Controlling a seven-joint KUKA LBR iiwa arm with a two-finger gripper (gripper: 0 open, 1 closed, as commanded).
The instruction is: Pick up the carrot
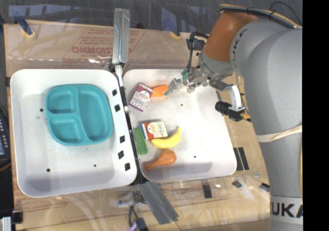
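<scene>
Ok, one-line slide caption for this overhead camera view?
End effector beside the carrot in the right bin; teal tray sits in the left bin.

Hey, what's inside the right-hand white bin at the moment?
In the right bin: a carrot, a pink carton, a small snack box, a banana, a green item, a drumstick. The carton hides part of the carrot.

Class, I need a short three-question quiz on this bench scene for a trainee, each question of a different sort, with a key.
1. True or false: the carrot lies in the bin with the teal tray.
2. Which lies nearest the gripper? A) banana B) carrot C) teal tray
3. What touches the carrot's left end?

Key:
1. False; it lies in the right bin.
2. B
3. The pink packet.
</scene>
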